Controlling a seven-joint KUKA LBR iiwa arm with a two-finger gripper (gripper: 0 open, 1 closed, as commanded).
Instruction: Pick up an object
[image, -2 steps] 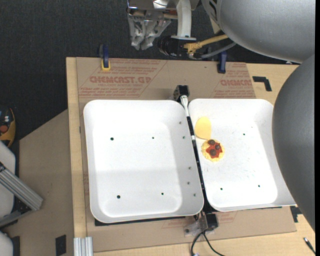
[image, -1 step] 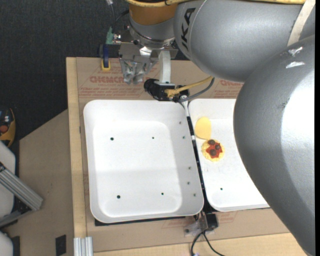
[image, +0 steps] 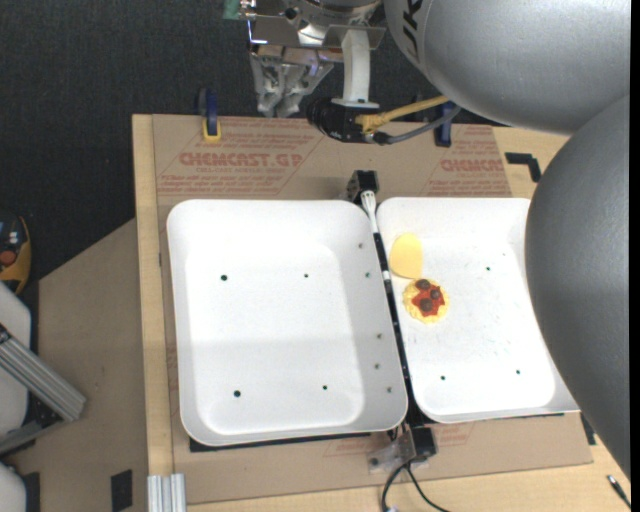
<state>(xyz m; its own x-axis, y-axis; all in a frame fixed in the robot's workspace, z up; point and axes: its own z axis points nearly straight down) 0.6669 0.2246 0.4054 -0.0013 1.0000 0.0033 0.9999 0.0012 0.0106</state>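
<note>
The camera view gives us a brown cardboard-covered bench (image: 300, 165) on a dark floor, bearing a left white bin (image: 280, 320) and a right white bin (image: 480, 320) set side by side, their near walls touching. In the right bin, toward its ten o'clock corner, we see a pale yellow piece (image: 406, 255) and, just beside it at five o'clock, a small yellow tart with red berries (image: 426, 300), both lying loose. The gripper (image: 283, 85) hangs at twelve o'clock beyond the bins, and we cannot tell how it stands, while the grey arm (image: 590, 250) looms along three o'clock.
</note>
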